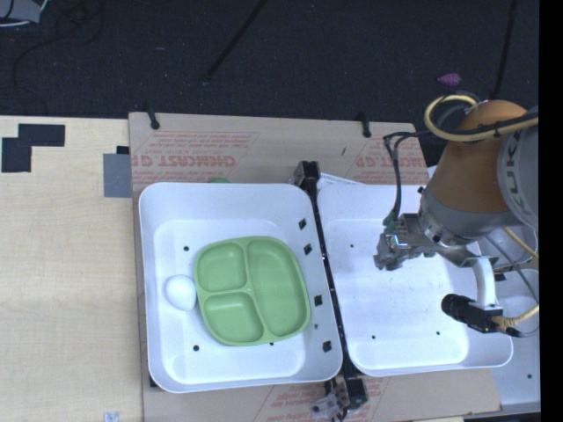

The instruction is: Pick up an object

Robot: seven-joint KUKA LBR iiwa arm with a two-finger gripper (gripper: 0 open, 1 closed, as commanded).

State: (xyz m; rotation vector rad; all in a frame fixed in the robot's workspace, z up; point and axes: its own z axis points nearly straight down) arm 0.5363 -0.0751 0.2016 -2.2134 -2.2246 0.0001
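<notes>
A green three-compartment plate (251, 290) lies flat in the left bin (167, 207). A small white ball (180, 292) rests against the plate's left edge. My gripper (388, 258) hangs over the right bin (400, 345), near its upper middle, pointing down toward the bin floor. It is well to the right of the plate and ball, across the divider between the bins. Nothing is seen under or in the gripper.
A black divider strip (321, 271) runs between the two bins. The bins sit on a cardboard sheet (246, 152) on a pale wooden bench (62, 280). The arm's orange and grey body (479, 174) overhangs the right bin's far right side.
</notes>
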